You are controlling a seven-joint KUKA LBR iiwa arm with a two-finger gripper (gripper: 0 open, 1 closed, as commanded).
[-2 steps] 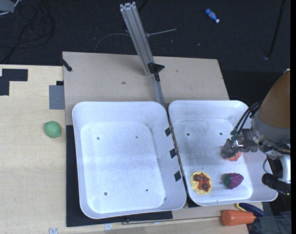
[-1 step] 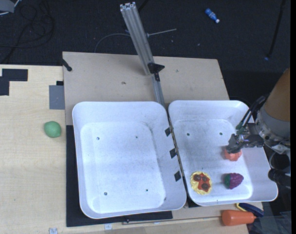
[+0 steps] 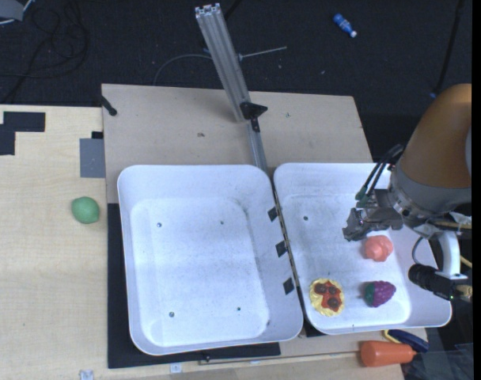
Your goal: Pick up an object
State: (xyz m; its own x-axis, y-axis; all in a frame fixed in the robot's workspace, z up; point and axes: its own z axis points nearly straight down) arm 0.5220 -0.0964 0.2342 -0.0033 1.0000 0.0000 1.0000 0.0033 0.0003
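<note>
A pale wooden tabletop (image 3: 43, 236) carries two white bins. I reach in from three o'clock, wrist bent down over the right bin (image 3: 320, 192). My end effector (image 3: 361, 226) hangs just at ten o'clock of the pink object (image 3: 377, 248); its opening I cannot tell.

Gripper (image 3: 365, 226) in right bin (image 3: 320, 182), just above pink object (image 3: 378, 248).
</note>
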